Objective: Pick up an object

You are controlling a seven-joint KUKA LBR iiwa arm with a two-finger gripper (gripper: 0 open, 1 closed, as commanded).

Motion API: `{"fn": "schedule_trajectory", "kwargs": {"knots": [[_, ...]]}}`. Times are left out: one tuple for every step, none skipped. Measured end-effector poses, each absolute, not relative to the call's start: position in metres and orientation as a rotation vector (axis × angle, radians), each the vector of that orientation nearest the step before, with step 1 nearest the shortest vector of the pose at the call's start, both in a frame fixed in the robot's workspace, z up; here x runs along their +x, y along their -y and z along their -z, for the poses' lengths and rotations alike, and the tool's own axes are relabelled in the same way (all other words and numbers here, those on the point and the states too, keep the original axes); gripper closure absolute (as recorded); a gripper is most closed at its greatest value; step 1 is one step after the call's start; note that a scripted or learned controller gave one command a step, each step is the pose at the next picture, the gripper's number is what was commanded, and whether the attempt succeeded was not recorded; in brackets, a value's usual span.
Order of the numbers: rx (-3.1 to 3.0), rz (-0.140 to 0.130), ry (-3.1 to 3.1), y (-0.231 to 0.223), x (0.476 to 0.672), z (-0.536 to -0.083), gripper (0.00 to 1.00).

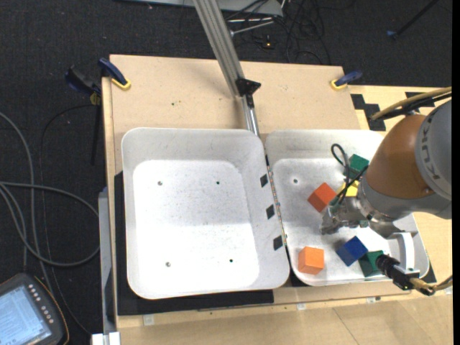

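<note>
The right bin (295, 169) holds several blocks. An orange block (321, 196) lies near its middle, a second orange block (311, 259) sits by the front rim, a blue block (351, 250) lies to the right of that, and a dark green block (370, 262) is beside the blue one. Another green piece (357, 165) shows near the back, partly behind the arm. My gripper (332, 221) hangs low over the bin, just below and right of the first orange block and above the blue one. The arm hides its fingertips.
The left bin (144, 192) stands beside the right one, their rims meeting at the centre. A slanted metal pole (219, 34) rises from the back of the bench. Clamps sit at the bench's back corners.
</note>
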State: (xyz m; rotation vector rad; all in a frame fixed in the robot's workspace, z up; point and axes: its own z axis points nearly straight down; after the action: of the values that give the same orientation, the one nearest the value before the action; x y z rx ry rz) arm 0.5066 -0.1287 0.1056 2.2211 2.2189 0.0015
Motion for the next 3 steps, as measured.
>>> {"fn": "schedule_trajectory", "kwargs": {"knots": [[2.214, -0.005, -2.219, 0.135, 0.517, -0.160, 1.00], [2.214, -0.005, -2.220, 0.133, 0.519, -0.203, 1.00], [2.215, -0.004, -2.220, 0.142, 0.520, -0.250, 1.00]]}}
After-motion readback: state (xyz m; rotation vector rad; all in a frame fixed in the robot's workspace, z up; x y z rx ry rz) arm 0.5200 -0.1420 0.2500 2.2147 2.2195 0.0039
